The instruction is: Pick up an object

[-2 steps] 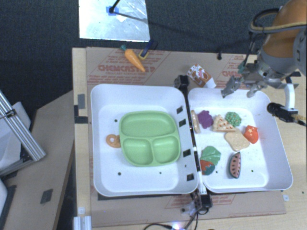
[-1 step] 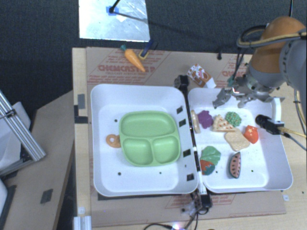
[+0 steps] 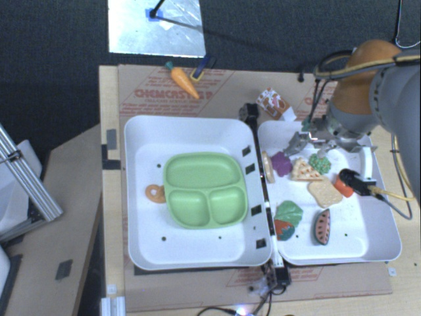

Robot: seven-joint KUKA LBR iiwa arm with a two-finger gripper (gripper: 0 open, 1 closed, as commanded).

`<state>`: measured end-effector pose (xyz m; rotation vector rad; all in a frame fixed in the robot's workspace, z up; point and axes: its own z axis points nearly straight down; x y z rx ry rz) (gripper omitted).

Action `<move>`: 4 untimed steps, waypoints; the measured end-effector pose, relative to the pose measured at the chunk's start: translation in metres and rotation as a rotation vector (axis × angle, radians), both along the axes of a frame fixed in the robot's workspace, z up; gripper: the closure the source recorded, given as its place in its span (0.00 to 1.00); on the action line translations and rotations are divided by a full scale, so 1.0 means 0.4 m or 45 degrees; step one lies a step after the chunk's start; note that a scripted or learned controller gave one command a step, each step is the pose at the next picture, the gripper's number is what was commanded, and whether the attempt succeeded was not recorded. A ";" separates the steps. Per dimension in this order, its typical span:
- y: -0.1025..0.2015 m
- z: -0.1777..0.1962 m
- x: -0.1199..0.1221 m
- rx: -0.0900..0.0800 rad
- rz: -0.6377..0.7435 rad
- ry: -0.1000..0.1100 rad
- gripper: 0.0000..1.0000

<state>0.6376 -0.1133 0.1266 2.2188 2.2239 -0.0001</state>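
Seen from above, two shallow white bins sit side by side on a brown cardboard sheet point(image 3: 223, 84) printed in red with the word "CHEMCAST"; the smaller red print on it is too small to read. The left bin point(image 3: 141, 130) holds a light green divided plate point(image 3: 204, 189) at its centre, with a small orange ring point(image 3: 156, 193) touching the plate's edge at 9 o'clock. The right bin point(image 3: 368, 242) holds a scatter of toy food. The grey arm point(image 3: 388, 104), with its orange band, reaches in from 2 o'clock, and its gripper point(image 3: 310, 141) hangs low at about 11 o'clock in this bin; whether it is spread or closed cannot be told, and nothing can be seen held in it. Just beside the gripper at 5 o'clock lies a green broccoli floret point(image 3: 320, 164), touching a tan cracker point(image 3: 304, 170). A purple piece point(image 3: 281, 164) lies at 9 o'clock from the cracker. Near the bin's centre is a slice of bread point(image 3: 324, 193) with a red-orange piece point(image 3: 341, 188) against its 2 o'clock side. At 6 o'clock lies a watermelon slice point(image 3: 321, 227), and at 8 o'clock a green leaf point(image 3: 288, 212). Outside the bins, at 12 o'clock, lie a toy carrot point(image 3: 184, 82), a red and white packet point(image 3: 273, 103) with unreadable print, and a silver sheet point(image 3: 158, 25).
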 end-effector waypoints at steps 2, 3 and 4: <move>0.001 -0.073 0.007 -0.001 0.000 -0.010 1.00; 0.006 0.089 0.021 -0.001 0.004 -0.010 1.00; 0.012 0.243 0.007 -0.001 0.005 -0.010 1.00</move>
